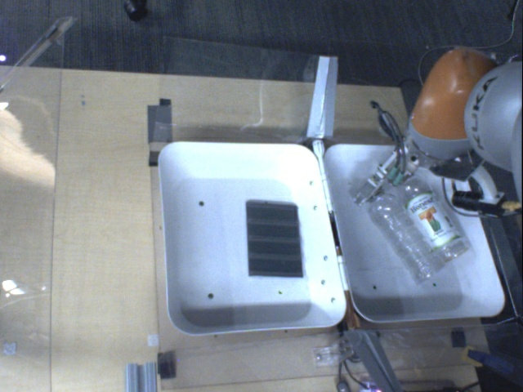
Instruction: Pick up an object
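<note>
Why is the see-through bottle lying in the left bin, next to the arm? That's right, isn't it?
Not quite. The bottle lies in the right bin, beside the arm, as the camera view shows. The left bin holds a dark ribbed block instead.

A pale wooden tabletop (90, 243) fills most of the view, with dark carpeted floor (245, 11) beyond its far edge. A clear panel (33, 137) covers the left part — it catches soft glare and a bright patch of light. A grey metal strip (321, 96) stands at the far edge between the bins.
</note>
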